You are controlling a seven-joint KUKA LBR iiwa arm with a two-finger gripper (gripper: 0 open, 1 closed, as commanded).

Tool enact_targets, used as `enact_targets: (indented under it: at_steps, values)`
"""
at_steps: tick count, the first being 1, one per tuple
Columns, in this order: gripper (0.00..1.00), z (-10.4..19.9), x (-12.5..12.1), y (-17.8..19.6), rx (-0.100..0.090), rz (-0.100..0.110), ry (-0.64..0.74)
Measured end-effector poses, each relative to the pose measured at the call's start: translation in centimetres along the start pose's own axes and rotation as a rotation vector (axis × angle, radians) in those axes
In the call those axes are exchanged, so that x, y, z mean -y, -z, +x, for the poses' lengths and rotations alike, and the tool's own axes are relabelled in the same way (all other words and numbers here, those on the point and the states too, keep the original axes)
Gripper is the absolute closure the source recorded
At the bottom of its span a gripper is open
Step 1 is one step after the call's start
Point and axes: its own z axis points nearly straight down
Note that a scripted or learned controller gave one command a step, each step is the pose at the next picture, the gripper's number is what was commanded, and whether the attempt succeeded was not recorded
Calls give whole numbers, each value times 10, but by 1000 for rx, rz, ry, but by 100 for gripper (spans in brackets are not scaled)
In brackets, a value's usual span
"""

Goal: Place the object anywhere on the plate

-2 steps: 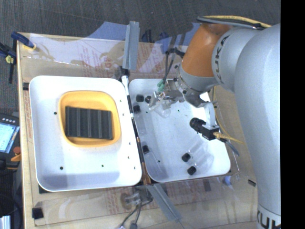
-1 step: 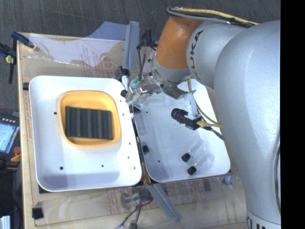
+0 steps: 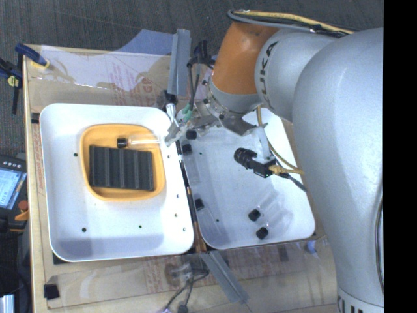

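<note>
Two shallow white bins sit side by side on the wooden table (image 3: pixel 98 282), the left bin (image 3: pixel 65 227) touching the right bin (image 3: pixel 228 227) along a dark seam. A device with a lit screen (image 3: pixel 10 184) rests off the table's left edge. Blue-and-yellow clamps (image 3: pixel 29 54) grip the far left corner, and a pale blue sheet (image 3: pixel 151 43) lies at the back

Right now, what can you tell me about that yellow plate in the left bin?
The plate is a rounded-square dish, yellow-orange, with a raised rim; it looks like plastic. Its middle holds a dark ribbed insert with parallel ridges. It lies flat in the left white bin, toward the upper middle. A small clear tube with a dark cap lies across its upper edge. The gripper hovers just past its upper right corner.
</note>
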Motion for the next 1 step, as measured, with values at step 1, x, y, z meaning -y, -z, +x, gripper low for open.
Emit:
enact_targets:
  at_steps: [1]
  values:
    - [0,37,-35,0,-1,1,-7]
